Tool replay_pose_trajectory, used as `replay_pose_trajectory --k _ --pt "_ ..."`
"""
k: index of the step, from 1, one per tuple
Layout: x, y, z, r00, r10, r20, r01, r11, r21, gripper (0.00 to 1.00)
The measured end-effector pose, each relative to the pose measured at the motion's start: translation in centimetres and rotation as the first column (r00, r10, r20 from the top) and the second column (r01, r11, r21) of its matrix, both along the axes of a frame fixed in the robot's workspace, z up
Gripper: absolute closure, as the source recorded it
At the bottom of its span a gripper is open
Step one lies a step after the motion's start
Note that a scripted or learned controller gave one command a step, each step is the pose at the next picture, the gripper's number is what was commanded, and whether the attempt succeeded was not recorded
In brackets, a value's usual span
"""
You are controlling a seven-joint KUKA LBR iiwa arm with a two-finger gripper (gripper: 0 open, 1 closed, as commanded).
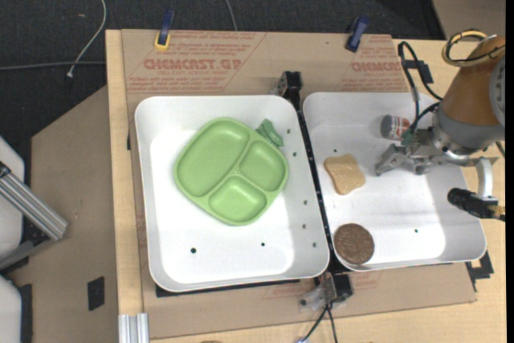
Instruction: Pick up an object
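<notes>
In the right bin (418,209) lie a tan bread-shaped piece (344,173) near the left wall and a round brown cookie-like disc (353,243) at the front left corner. A small can-like object (393,125) rests toward the back. My gripper (404,164) hangs low over the bin floor, just right of the tan piece and in front of the can. It is open, its grey fingers (387,164) spread apart with only white floor between them. The left bin (161,221) bears a green divided plate (231,170) with a small green item (271,132) at its upper right edge.
The grey arm with its orange band (474,96) reaches in from the right over the right bin's far side. Black cables (414,72) hang behind the wrist. A ridge (309,173) divides the two bins. Blue clamps (165,28) pin the cardboard at the back.
</notes>
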State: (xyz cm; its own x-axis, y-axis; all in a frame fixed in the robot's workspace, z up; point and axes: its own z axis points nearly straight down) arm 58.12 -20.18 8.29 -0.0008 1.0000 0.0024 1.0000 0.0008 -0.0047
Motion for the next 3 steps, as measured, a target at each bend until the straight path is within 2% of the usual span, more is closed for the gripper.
replay_pose_trajectory --k 1,3 --pt "0.2 0.0 1.4 1.000 0.000 0.006 0.000 1.000 -0.001 1.00" --pt "0.3 -0.7 13.2 1.000 0.001 0.012 0.000 1.000 -0.005 1.00"
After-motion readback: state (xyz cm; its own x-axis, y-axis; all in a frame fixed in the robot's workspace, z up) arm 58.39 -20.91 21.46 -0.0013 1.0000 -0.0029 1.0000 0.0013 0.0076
